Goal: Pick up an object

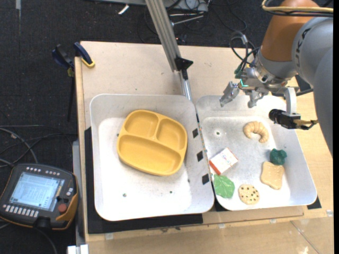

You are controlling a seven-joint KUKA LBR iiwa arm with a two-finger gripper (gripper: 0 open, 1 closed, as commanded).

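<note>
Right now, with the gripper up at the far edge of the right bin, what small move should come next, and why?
Probably bring the gripper toward the camera and slightly right, over the croissant, the nearest item. The gripper sits above the right bin at its far rim with fingers spread and nothing between them, and the croissant lies apart from the other objects.

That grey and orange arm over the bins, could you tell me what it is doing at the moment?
The arm's gripper hangs open over the far edge of the right bin, holding nothing. In that bin lie a croissant, a small carton and other toy foods. The left bin holds a yellow divided plate.
</note>
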